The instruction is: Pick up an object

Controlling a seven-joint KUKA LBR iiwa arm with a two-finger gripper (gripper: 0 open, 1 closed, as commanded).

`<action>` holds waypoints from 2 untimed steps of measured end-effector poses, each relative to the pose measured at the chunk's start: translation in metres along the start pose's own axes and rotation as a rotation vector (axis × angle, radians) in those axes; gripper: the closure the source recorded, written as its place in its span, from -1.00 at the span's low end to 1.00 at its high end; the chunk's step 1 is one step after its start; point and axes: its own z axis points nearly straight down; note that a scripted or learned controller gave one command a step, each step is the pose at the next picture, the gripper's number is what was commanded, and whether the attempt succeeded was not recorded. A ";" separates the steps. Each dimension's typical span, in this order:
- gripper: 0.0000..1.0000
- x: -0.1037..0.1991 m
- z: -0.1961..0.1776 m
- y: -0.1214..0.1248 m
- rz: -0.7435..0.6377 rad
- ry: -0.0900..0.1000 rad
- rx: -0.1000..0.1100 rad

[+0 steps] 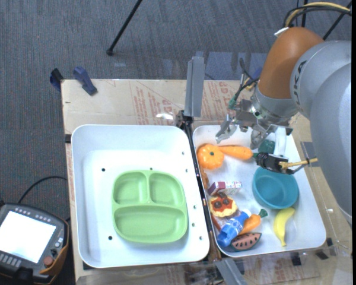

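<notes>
Hovering at the upper right of the frame, the gripper [242,129] hangs spread and empty above the right bin [318,230], near the carrot [236,153] and orange pumpkin [209,157]. Crowded toys risk a glancing, slipping grasp.

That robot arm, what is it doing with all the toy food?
The grey arm's pincer hangs over the far end of the right bin, just above the orange carrot and the little pumpkin. Nothing sits between its fingers. The blue bowl and banana lie nearby. The left bin holds a green plate.
</notes>
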 end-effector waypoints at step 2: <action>1.00 -0.029 0.069 -0.014 0.085 0.004 -0.014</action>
